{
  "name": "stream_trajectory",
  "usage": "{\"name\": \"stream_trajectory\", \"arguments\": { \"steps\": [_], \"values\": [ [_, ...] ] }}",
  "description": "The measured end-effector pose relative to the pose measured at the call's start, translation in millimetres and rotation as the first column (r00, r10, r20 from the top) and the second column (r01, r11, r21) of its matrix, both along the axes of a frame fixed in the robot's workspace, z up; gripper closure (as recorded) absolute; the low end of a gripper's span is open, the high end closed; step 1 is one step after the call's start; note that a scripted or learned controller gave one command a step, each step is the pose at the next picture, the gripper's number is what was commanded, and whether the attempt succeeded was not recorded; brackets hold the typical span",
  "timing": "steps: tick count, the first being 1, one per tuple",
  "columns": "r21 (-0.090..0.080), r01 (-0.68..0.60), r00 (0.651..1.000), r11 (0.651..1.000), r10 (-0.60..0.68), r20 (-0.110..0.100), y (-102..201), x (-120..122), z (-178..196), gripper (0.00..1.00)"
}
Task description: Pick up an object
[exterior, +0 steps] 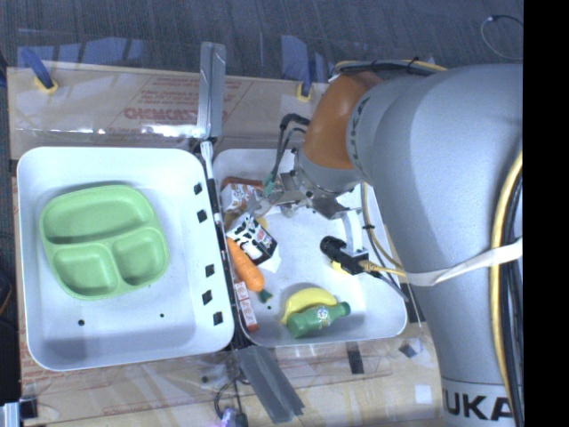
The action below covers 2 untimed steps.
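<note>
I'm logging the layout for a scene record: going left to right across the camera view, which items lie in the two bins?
green divided plate → carrot → green bottle

Worktop (116, 96): pale brown board with red lettering along the far strip, under what I take to be a clear sheet. A near strip of the same board shows along the front edge.

Lying directly on it, I record:
- left bin (36, 327), white, shallow, square to the board;
- right bin (378, 305), white, shallow, touching the left bin along one side;
- grey bar (212, 87), running from the far strip down to the seam between the bins;
- second grey bar (271, 385), slanted, at the front by the same seam;
- two blue clips (36, 68) (307, 65) on the far strip.
</note>
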State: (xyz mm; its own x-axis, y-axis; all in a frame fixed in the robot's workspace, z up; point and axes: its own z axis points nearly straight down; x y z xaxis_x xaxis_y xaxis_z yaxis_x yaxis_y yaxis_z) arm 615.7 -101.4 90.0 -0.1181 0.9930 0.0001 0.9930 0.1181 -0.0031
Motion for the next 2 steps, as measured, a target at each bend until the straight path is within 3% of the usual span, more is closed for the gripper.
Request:
{"name": "stream_trajectory", "arguments": {
  "steps": [1, 2],
  "values": [
    [0.001, -0.107, 0.994, 0.994, 0.107, 0.0, -1, 24, 65, 0.0],
    [0.002, -0.169, 0.986, 0.986, 0.169, -0.001, -8, -13, 0, 0.0]
  ]
}}
